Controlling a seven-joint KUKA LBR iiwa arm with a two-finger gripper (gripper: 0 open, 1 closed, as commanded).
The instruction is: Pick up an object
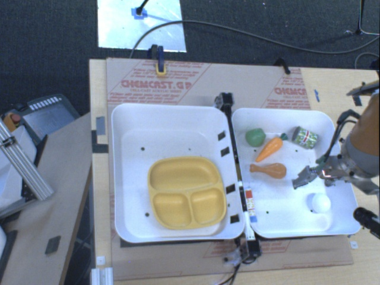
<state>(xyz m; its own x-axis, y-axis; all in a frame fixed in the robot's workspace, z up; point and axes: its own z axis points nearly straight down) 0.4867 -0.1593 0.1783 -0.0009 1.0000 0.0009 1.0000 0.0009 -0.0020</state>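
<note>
So the right bin (284,218) is where the stuff is: a carrot (270,148) lying diagonal, tip pointed down-left, green top toward a small can (304,138). A drumstick (269,170) is laid roughly left-right, fat end to the right. A green ball (256,137) is parked near the divider, a white egg (320,203) near the front-right corner. The tool (304,177) is seen just right of the drumstick; how far it's open can't be told. Bare floor is left along the front edge. A yellow tray (186,191) is set in the left bin (127,171).

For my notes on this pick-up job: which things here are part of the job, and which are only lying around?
Part of the job: gripper; carrot; green ball; drumstick; can; white egg.

Lying around: yellow tray; clamp; cables.
</note>
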